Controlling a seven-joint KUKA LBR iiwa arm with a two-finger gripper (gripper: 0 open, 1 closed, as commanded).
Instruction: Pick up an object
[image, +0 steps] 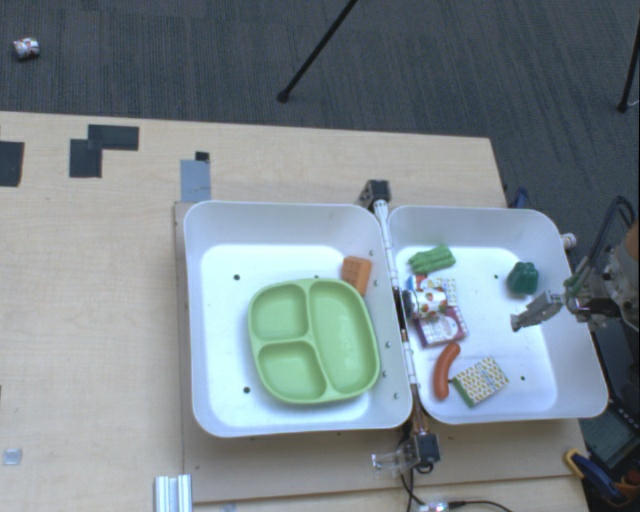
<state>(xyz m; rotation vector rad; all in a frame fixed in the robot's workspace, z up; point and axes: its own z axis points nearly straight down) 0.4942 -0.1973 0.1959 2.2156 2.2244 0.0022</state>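
Note:
The right bin (560, 395) holds several small items. A light green pod-like piece (431, 260) lies at its back left, and a dark green lump (522, 277) at its back right. A colourful packet (434, 310) sits near the left wall, with a red sausage (446, 368) in front of it. A yellow-green checked box (481, 380) lies to the right of the sausage. My gripper (545, 308) hangs over the bin's right side, just in front of the dark green lump and apart from it. Nothing shows in its grasp.
The left bin (215, 300) carries a light green divided plate (314, 341) and a small orange block (356, 270) at the back right of it. The wooden bench (90, 330) stretches to the left. Dark floor and a tripod leg (318, 50) lie beyond.

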